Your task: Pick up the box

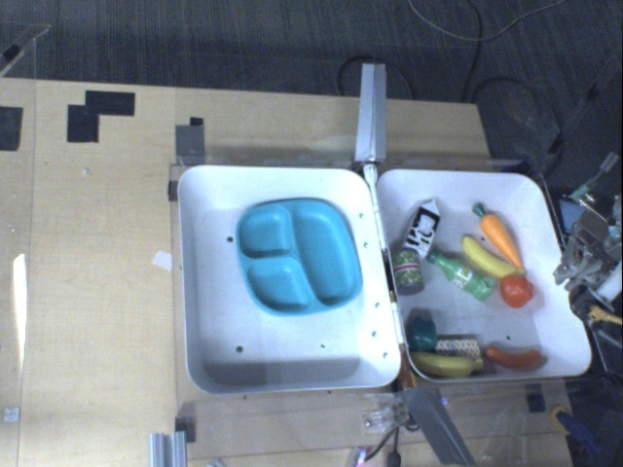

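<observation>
The box (422,227) is a small black-and-white carton. It lies tilted near the upper left of the right bin (545,202), just above a dark can (408,270). My gripper (587,251) hangs at the far right of the view, over the right bin's outer rim. It is well apart from the box and touches nothing that I can see. The gripper's metal parts are small and blurred against the dark floor.
Around the box lie a green bottle (460,272), a banana (487,258), a carrot (498,236) and a red tomato (516,291). A teal cup (421,333), a second banana (446,363), a wrapped bar (458,344) and a red sausage (513,358) line the front wall. The left bin (204,290) holds a blue divided plate (297,254).
</observation>
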`<state>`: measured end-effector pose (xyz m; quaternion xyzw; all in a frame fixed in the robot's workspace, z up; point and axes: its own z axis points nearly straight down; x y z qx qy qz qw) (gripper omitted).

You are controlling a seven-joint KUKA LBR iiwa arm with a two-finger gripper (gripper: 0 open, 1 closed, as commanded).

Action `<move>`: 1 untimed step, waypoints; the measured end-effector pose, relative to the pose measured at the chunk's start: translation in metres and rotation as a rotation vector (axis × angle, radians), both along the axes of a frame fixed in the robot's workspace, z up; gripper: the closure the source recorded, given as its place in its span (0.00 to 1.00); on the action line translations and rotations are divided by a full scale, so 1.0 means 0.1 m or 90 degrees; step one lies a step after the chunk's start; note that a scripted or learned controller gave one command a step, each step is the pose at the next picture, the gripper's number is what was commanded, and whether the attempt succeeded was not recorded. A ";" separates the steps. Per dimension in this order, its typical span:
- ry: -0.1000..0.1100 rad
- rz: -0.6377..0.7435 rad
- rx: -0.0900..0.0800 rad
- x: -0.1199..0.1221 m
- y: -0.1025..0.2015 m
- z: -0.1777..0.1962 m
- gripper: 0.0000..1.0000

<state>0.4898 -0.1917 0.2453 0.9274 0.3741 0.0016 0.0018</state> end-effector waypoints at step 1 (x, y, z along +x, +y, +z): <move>0.000 0.003 0.000 0.78 0.08 1.67 1.00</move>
